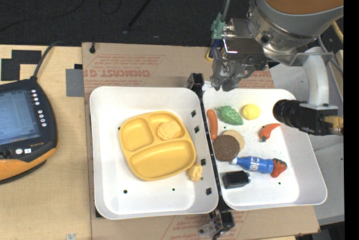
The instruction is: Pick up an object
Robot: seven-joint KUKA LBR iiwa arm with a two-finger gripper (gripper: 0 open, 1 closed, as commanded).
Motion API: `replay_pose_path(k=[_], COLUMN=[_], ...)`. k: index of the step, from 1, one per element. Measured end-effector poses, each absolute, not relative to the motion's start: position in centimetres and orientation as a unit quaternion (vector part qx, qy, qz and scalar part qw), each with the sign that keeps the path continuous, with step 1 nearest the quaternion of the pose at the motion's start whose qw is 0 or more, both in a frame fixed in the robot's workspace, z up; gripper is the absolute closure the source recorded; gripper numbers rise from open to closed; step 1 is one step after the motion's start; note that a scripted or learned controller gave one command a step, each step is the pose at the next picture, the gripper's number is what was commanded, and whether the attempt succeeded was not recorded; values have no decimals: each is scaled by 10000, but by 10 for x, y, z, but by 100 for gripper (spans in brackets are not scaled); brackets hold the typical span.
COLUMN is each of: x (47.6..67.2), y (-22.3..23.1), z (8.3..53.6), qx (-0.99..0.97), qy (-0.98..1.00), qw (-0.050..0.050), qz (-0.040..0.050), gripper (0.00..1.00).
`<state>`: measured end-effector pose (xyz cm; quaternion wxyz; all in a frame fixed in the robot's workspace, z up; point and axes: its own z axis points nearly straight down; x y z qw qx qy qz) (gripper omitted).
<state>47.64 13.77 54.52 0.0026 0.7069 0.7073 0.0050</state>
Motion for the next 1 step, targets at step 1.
replay_pose_path(k=[1], x=[474], y=[32], z=[366], qx=[7110], qy=[7032], qw=[-51], qz=[-92], gripper=[100])
